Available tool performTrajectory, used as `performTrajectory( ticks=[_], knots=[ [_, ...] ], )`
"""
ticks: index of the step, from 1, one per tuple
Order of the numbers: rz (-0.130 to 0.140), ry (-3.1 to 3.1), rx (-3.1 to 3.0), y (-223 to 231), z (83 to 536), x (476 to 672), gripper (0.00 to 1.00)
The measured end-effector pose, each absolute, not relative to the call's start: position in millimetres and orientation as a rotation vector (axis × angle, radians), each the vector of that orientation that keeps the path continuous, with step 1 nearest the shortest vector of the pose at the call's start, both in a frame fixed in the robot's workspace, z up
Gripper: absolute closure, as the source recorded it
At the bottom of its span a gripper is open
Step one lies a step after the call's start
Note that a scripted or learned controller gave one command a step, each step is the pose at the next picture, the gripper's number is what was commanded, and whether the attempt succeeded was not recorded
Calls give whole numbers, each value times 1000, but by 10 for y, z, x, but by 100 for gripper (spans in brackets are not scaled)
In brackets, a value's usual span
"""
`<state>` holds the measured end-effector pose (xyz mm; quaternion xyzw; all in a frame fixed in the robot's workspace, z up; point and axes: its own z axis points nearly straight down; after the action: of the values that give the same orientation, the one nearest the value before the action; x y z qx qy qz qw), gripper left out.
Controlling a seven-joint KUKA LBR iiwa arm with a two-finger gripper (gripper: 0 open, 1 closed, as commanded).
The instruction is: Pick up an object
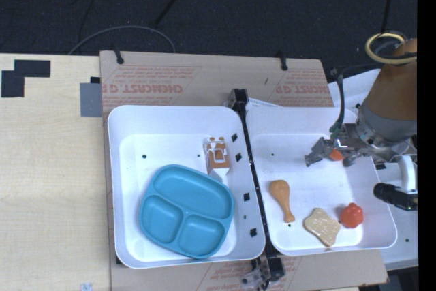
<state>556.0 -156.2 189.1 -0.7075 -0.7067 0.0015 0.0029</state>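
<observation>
The fingers of the gripper sit low over the upper right part of the right bin, spread in a dark grey splay, with a small orange-red object showing right between them; whether they are pressing on it or merely straddling it cannot be told from this slanted view, nor how wide they stand. Behind them the arm rises to the right, grey at the wrist with an orange band above it and a yellowish cable loop at the top. Below the fingers, on the floor of the same bin, lie three things well apart from them: a tan toy drumstick near the bin's left side, a toy slice of toast near the front wall, and a red strawberry-like piece just beside the toast, toward the right. Across the dark divider, the left bin holds a blue three-compartment tray, tilted a little, and a small orange and white toy standing near the bin's right wall, just above the tray's upper corner. Both bins rest on a cardboard sheet on the pale wooden desk.
</observation>
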Motion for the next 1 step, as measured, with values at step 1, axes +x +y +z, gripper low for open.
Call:
performTrajectory(
  ticks=[1],
  knots=[
    [4,-2217,-2218,-1571,1271,5509,0]
  ],
)
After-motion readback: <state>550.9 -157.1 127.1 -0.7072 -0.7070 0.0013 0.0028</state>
